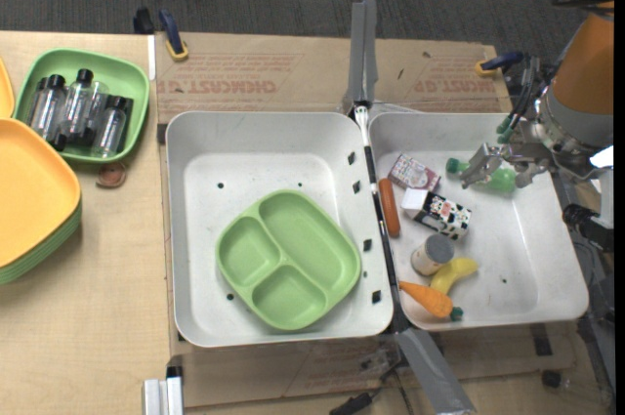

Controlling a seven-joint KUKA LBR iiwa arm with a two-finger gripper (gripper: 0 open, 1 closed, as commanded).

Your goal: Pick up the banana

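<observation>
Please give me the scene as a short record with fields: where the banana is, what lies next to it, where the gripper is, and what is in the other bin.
target: banana, lying in the right bin, near its front edge
neighbours: carrot just in front of it; small round can touching its left side
gripper: gripper over the back of the right bin, apart from the banana, beside a green object
left bin: left bin holds a green divided tray
task state: banana not yet picked up
</observation>
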